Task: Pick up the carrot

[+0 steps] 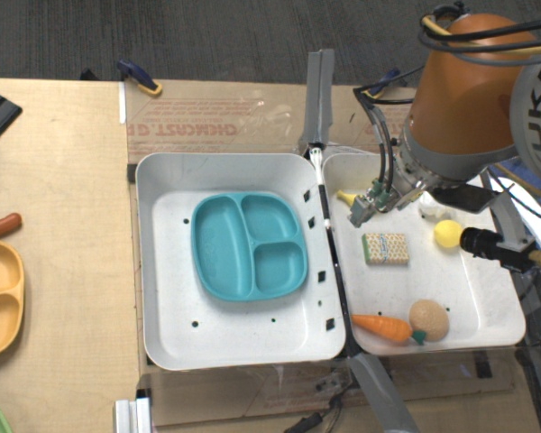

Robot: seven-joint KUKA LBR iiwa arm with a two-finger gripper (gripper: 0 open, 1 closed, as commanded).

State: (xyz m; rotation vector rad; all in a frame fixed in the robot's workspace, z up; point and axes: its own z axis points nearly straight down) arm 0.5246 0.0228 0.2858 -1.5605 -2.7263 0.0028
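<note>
One carrot (382,327) is sitting untouched; you're approaching w/ gripper (368,206) (jaw state: can't tell), needing to head toward 6 o'clock.

Robotics lab: bench-mounted arm (469,88), white bins (162,269).

Teal divided plate (249,246), yellow ball (447,234)
</note>
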